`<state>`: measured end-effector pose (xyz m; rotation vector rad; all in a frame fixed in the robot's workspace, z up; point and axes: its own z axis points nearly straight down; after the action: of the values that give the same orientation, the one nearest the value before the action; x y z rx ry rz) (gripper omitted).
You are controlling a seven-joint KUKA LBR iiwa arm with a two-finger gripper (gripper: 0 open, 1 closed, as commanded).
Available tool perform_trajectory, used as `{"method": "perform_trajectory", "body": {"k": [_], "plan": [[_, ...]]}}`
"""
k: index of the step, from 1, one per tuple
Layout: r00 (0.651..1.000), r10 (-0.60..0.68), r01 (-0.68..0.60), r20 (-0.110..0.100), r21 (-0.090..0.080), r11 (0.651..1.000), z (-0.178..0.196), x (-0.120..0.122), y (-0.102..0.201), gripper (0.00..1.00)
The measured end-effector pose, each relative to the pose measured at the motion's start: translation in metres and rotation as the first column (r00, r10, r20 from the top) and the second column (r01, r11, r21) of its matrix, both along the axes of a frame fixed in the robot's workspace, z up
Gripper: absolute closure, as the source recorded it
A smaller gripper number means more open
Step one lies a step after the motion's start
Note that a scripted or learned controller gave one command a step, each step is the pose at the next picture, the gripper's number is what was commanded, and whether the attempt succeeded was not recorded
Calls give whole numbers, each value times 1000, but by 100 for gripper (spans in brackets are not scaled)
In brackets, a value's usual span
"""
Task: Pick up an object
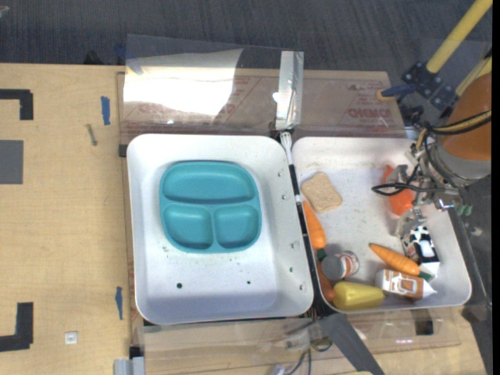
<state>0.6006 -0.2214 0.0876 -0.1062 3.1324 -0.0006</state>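
One gripper (414,223): low over right bin's far-right side, tip lost among cables and clutter; grip width impossible to tell.
Arm (469,131): grey with orange band, reaching in from right edge.
Nearest objects: orange piece (401,201) just beside tip; black-and-white item (423,244) just below it.
Further out: carrot (394,258), small carton (402,285), yellow piece (358,294), can (337,265), second carrot (313,223) along bin's left wall, bread slice (322,191) toward back.
Right bin (351,158): holding every candidate object.
Left bin (148,287): carrying teal divided plate (209,205).
Progress: nothing seen lifted; approach apparently underway, grasp and lift left to do.
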Motion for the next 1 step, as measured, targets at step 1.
{"method": "perform_trajectory", "body": {"k": [1], "plan": [[1000,-24,24,1,0,1000,0,-24,-1,0]]}}
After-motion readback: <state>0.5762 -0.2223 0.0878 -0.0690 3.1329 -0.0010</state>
